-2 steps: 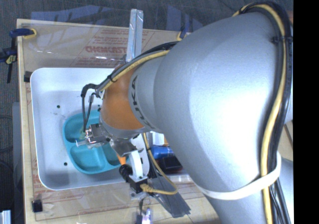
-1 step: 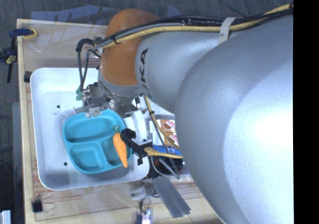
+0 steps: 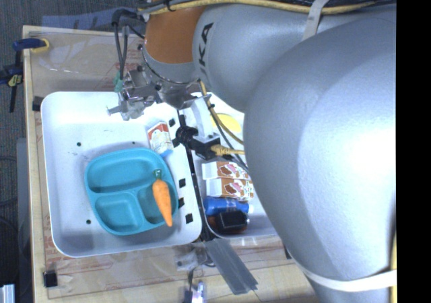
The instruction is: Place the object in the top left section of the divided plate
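I am looking at one arm (image 3: 316, 113), by far the largest shape: smooth matte grey casing, rounded and bulbous, sweeping in from the right, with one glossy orange band (image 3: 176, 9) domed above the wrist and black and yellow cables running along its top. Under the band the gripper (image 3: 135, 103) is hanging over the upper edge of the left bin; bare metal parts, and I cannot tell how it is set.

I am counting two shallow white bins. The left bin (image 3: 67, 140) is smooth plastic with rounded corners; the right bin (image 3: 232, 231) is mostly lying under the arm, only a strip of it showing.

One divided plate (image 3: 118, 184) is sitting in the left bin: teal, glossy, rounded, three sections as far as I can make out.

One carrot (image 3: 162, 203), orange, tapered, with a small green stub at its top, is lying along the plate's right side, its tip reaching over the rim.

One small red and white carton (image 3: 159, 137) is lying just beyond the plate's upper right. In the right bin I am seeing one patterned box (image 3: 229, 180) and, beside it, one blue and black item (image 3: 225, 213).
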Robot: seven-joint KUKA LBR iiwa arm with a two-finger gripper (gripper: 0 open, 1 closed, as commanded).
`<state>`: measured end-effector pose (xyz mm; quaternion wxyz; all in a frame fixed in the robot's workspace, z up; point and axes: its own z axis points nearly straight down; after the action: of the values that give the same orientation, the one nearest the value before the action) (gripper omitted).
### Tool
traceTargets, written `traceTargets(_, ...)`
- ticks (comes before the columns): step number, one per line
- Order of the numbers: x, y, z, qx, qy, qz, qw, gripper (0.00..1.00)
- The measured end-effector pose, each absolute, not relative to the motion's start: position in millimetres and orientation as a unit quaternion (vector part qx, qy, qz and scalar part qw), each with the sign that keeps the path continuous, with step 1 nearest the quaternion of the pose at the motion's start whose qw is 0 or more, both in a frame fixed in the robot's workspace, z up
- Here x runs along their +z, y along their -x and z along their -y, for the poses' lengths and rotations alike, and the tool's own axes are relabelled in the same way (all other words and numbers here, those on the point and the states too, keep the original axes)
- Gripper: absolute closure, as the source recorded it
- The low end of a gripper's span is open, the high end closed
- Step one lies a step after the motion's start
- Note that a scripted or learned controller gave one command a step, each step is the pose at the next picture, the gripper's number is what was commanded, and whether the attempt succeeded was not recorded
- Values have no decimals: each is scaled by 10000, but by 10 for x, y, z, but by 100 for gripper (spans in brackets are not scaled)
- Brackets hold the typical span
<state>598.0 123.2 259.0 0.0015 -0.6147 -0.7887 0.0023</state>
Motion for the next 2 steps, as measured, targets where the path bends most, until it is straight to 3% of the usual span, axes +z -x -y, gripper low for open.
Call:
traceTargets(1,2586,-5977,-1239,29,6140,7893,20,0)
traceTargets(2,1644,-5103,-1043,36,6104,7921,26,0)
